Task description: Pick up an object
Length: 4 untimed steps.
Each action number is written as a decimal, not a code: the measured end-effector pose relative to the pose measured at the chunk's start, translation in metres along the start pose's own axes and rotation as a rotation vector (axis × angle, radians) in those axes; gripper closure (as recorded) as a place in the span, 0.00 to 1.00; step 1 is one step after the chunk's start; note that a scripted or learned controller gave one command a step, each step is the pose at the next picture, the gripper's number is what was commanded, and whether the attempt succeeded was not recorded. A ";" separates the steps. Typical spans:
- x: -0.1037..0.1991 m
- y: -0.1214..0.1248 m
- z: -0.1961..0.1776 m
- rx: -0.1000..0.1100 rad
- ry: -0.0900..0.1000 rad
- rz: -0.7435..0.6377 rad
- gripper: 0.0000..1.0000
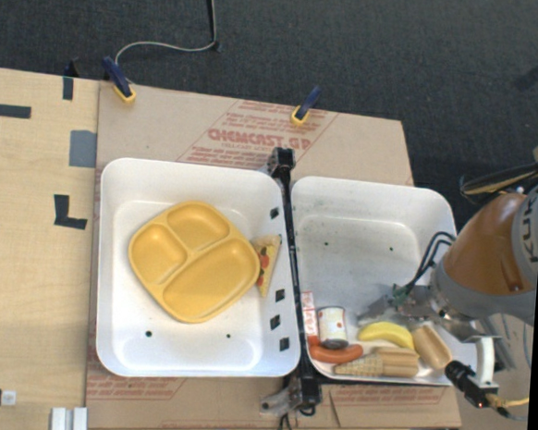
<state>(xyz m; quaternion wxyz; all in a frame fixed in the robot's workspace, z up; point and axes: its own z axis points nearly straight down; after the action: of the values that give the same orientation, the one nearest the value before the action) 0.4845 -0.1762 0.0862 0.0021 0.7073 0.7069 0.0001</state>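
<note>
The right bin (371, 217) holds a cluster of toy food in its near corner. A small white and red can (332, 328) stands at the left of the cluster. A yellow banana (387, 334) lies beside it, with a red sausage (337, 353) and a tan ridged stick (389, 363) in front. A brown bread roll (430, 346) lies to the right. My gripper (374, 310) hangs low just above the banana, reaching in from the right beneath the orange band (489, 250). Nothing shows held in it.
The left bin (112, 318) holds a yellow divided plate (194, 261). A pizza slice (266, 258) leans against that bin's right wall. A black divider (286, 257) runs between the bins. Blue and yellow clamps (120, 79) pin the cardboard at the back.
</note>
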 end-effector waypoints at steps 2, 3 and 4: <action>0.046 0.007 -0.133 0.002 0.002 -0.002 1.00; 0.046 0.006 -0.133 0.004 0.003 -0.002 0.00; 0.033 0.009 -0.011 0.005 0.000 0.002 0.00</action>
<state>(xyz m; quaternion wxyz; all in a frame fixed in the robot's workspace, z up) 0.4930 -0.1433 0.0971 0.0005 0.7080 0.7062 -0.0016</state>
